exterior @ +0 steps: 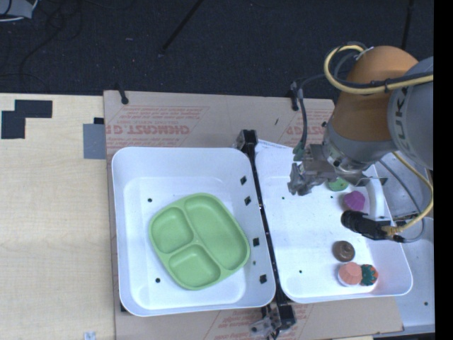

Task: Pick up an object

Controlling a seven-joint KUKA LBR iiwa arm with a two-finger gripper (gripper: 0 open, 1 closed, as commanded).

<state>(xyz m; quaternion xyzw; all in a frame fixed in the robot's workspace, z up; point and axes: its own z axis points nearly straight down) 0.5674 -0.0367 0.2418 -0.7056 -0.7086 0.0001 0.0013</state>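
1. Objects for picking sit in the right bin (311,261): a purple piece (354,201) on the right side, a small green piece (337,184) just beyond it, a brown disc (344,250) nearer, and a pink round thing (349,274) touching a dark green lump (368,275) at the near right corner.
2. The jaws (303,183) hang low over the far part of that bin, left of the green piece; how far open they are, I cannot tell.
3. The left bin (134,190) holds a green divided plate (198,241).
4. Both bins rest on the counter (49,218).
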